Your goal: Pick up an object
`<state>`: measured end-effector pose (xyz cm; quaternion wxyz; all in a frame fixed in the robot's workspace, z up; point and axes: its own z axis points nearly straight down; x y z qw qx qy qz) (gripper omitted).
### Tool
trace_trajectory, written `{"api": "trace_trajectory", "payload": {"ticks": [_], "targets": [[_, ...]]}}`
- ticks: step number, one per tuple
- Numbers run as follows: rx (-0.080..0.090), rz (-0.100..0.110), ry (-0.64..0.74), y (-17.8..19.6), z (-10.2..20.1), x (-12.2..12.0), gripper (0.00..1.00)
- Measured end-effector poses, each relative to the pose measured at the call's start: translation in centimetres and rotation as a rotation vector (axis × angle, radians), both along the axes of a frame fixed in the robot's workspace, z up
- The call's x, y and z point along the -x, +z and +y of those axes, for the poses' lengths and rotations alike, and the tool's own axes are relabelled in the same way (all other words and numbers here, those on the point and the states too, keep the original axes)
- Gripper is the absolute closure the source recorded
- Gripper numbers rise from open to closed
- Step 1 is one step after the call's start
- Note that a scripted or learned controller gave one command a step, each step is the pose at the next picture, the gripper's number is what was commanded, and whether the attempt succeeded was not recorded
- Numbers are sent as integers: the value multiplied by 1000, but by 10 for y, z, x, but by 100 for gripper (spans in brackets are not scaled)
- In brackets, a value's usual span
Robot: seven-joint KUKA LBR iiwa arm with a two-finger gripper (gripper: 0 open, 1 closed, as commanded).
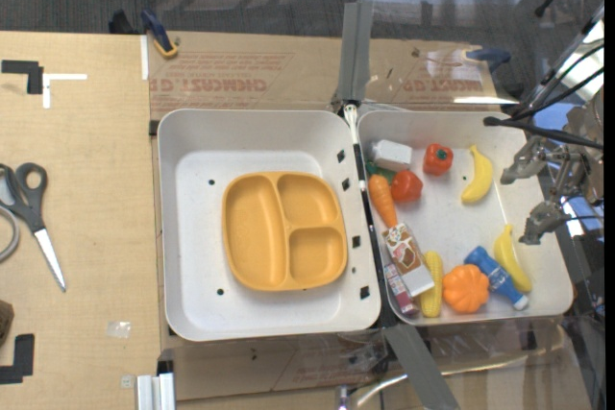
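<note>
Grey carpet lies beyond the far edge of the wooden tabletop, which carries scissors at the left and two white bins side by side. Inside the left bin sits a yellow divided plate. Toy food fills the right bin: a white block, two tomatoes, a carrot, a boxed snack, a small pumpkin, a blue bottle, and bananas, one far and one near. Reaching in from the right, the arm hangs over that bin's right rim, its gripper low beside the rim with the fingers spread apart and nothing between them. Closest to it is the near banana, just to its left.
</note>
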<state>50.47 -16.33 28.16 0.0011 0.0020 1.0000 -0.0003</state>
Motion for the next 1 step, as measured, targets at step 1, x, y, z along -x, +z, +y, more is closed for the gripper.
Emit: {"api": "trace_trajectory", "payload": {"ticks": [1], "targets": [[11, -21, 55, -169, -59, -15, 0]]}}
